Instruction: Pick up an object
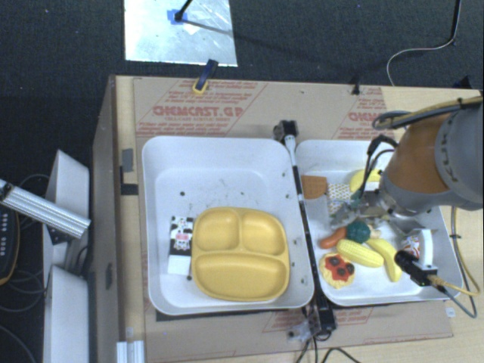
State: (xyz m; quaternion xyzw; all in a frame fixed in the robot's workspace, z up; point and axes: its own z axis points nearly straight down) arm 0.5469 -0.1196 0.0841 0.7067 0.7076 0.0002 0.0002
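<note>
I see my arm [439,161] entering from the right edge of the frame, at middle height. Its broad orange band sits just left of the grey housing, and dark cables loop over the top of that band. Below the band, a grey wrist section angles down and to the left. The end effector [355,209] points toward the lower centre-right of the frame, tilted rather than straight down. From this slanted overhead angle I can't make out how its tip is set.

Divided plate [240,254] in left bin [162,157], toys in right bin [321,151].
</note>
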